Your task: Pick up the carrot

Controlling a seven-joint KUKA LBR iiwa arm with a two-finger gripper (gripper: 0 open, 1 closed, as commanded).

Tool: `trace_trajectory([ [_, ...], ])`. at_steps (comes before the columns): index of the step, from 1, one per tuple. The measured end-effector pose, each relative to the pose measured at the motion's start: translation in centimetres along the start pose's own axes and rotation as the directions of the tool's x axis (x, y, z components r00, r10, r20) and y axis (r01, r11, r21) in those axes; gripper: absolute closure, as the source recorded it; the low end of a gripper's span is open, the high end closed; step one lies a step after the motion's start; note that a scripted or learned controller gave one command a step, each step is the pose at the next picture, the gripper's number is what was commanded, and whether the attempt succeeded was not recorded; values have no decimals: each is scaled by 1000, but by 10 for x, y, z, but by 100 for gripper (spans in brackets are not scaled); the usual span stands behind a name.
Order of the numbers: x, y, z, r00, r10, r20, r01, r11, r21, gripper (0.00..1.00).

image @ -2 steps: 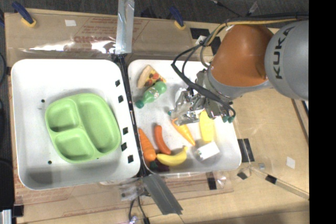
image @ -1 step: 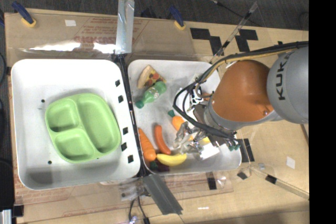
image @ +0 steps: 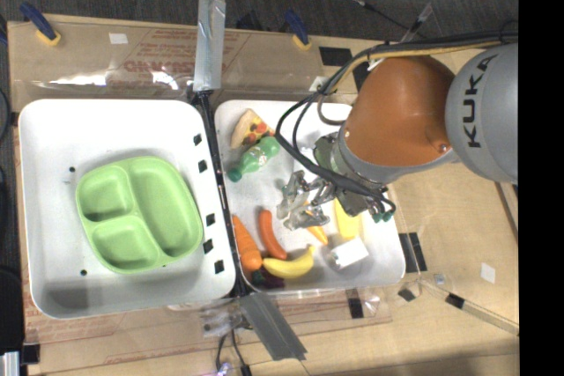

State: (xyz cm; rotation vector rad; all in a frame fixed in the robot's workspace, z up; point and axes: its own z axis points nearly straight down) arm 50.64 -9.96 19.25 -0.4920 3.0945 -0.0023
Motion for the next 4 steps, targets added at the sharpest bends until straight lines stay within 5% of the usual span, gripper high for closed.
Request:
trace_trajectory([
  [1, -28, -58, -43, 992, -129, -3, 129, 992, 0, 100],
  [2, 4, 5, 91, 858, -514, -6, 514, 858, -8, 100],
  [3, 5, -49, -110, 778, -628, -2, 628, 778, 6, 100],
  [4, 48, -54, 2, 578, -816, -2, 816, 578, -15, 100],
])
